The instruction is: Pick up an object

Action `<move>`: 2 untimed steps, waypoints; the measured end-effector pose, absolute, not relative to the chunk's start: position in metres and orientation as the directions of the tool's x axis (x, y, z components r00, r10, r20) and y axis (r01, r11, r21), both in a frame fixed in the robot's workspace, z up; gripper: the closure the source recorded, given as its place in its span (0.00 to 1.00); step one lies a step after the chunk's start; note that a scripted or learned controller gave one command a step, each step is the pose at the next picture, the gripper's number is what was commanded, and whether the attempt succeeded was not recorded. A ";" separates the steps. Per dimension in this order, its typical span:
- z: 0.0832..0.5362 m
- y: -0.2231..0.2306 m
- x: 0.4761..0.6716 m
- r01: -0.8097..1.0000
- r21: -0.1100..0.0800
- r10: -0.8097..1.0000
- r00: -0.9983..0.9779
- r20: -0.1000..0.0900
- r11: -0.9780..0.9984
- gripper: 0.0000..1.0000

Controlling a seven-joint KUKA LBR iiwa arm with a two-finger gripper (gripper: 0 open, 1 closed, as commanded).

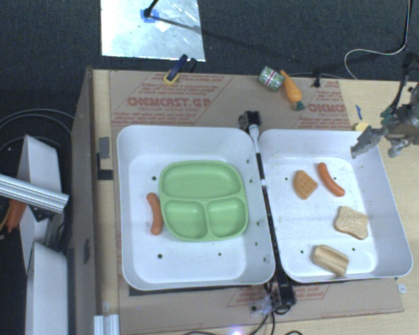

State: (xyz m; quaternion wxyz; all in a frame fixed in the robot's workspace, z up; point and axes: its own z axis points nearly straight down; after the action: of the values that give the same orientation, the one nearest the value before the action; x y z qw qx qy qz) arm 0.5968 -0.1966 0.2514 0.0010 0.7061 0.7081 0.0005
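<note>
1. Gripper (377, 142) hung over the far right corner of the right bin (387, 187); its fingers looked spread, with nothing between them.
2. Candidate objects lay on the floor of the right bin, all apart from one another and from the pincer: a red sausage (330, 179) nearest it, a waffle-like orange piece (305, 184) just left of that, a slice of bread (352, 222) toward the near side, and a tan roll (330, 259) nearest the front rim.
3. Step in hand, as judged: the approach, with no object yet chosen or touched.
4. Next move, as judged, called for travel inward and down over one item, the fingers set across its narrow width before closing; the sausage was the shortest reach.
5. Left bin (136, 187) held a green divided plate (203, 199) with a second sausage (154, 213) lying just beside its left edge.
6. Both bins rested on a printed cardboard sheet (195, 93); a toy carrot (291, 89) and a small can (270, 77) lay on it beyond the bins.
7. Dark carpet (42, 33) surrounded the bench, with cables at left.
</note>
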 end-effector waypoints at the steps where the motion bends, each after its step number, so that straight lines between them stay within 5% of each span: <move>1: 0.169 -0.190 0.632 1.000 0.000 1.000 -0.005 0.000 0.005 0.00; 2: 0.097 -0.184 0.640 1.000 0.000 1.000 -0.005 0.000 0.005 0.00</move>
State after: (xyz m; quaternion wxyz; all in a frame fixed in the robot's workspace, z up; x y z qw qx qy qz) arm 0.6397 -0.1839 0.0966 -0.0002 0.7053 0.7089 0.0001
